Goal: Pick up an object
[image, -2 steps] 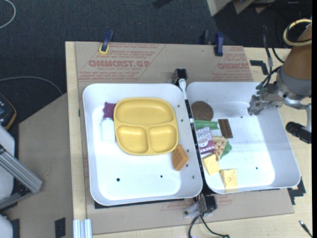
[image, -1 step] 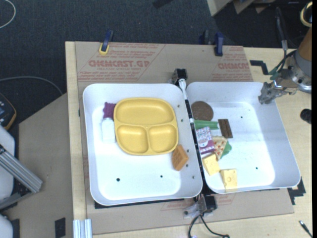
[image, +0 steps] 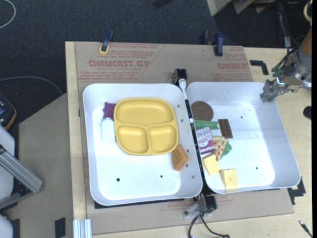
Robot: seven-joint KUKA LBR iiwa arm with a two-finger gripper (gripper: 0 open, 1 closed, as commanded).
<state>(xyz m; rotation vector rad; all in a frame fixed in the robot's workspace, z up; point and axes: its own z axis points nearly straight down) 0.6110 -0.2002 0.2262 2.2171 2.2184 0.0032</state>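
Observation:
My gripper (image: pixel 270 90) hangs over the far right rim of the right bin (image: pixel 257 148), well away from every object, with nothing seen in it. The objects in this bin are crowded along its left side: a round brown cookie (image: pixel 201 110), a dark chocolate bar (image: pixel 225 128), a green piece (image: pixel 205 125), a printed packet (image: pixel 204 138), a pizza slice (image: pixel 220 146) and two yellow cheese blocks (image: pixel 210 164) (image: pixel 229 177). The left bin (image: pixel 133 182) holds a yellow divided plate (image: pixel 146 125), a white bottle with a purple cap (image: pixel 107 123) and a brown cracker (image: pixel 180 158).
The two bins meet at a central ridge (image: pixel 189 128). Clamps (image: pixel 104 44) (image: pixel 218 42) sit on the far edge of the cardboard-covered bench. The right half of the right bin's floor is bare white.

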